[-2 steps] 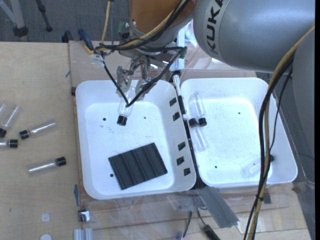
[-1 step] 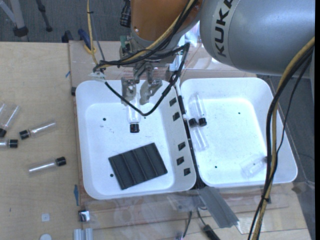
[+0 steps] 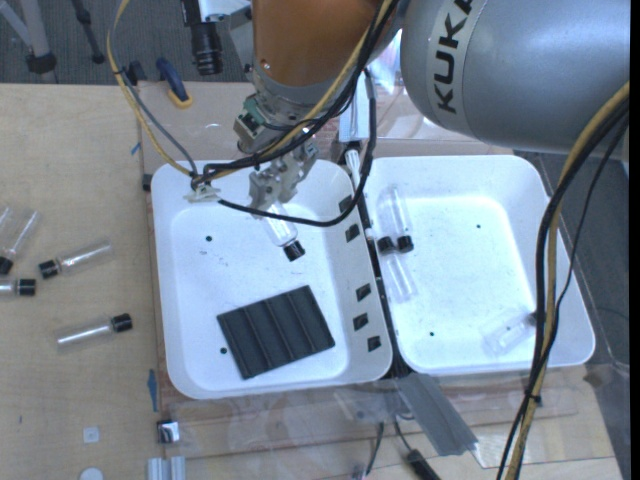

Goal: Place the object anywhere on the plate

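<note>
- The vial (image 3: 283, 236), a clear tube with a black cap at its lower end, hangs at a slant over the back half of the left bin (image 3: 185, 298), roughly midway between that bin's left and right walls.
- Its upper end runs up into the tips of the gripper (image 3: 272, 196); the fingers appear clenched on that clear end, so the vial looks carried rather than lying on the bin floor.
- The plate (image 3: 276, 330), a dark ribbed rectangle, lies flat and slightly turned on the floor of the same bin, toward its front edge. White floor shows between it and the vial's cap, so the 2 are apart.
- Judged from this, the pick looks done and the carry to the plate is the step in hand; the placing is not yet done.
- The next move calls for bringing the vial toward the front edge of the bin until it is over the ribs, lowering it close to them, then letting go. A round tube dropped from height could roll off, so a low release along the grooves seems safer.
- The grip is on 1 end only and the tube tilts, so it may slip on the way.
- In the right bin (image 3: 540, 258) lie several more vials (image 3: 398, 240), 2 with black caps near the left wall.
- Loose vials (image 3: 95, 328) also lie on the bench (image 3: 70, 168) by its left edge.
</note>
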You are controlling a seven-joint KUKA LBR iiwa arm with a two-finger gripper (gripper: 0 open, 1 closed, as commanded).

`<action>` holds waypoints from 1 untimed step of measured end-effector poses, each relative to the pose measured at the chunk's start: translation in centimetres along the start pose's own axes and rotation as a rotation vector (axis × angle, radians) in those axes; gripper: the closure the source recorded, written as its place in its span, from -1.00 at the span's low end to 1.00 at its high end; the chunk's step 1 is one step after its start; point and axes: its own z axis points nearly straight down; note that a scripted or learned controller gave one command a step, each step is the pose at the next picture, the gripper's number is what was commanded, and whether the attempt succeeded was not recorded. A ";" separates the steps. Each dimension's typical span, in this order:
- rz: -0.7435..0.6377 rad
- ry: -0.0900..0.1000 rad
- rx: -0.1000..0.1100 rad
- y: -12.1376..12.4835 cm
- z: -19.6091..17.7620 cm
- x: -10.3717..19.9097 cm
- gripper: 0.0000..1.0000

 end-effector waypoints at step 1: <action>-0.151 0.000 0.001 2.2 -5.6 -1.4 1.00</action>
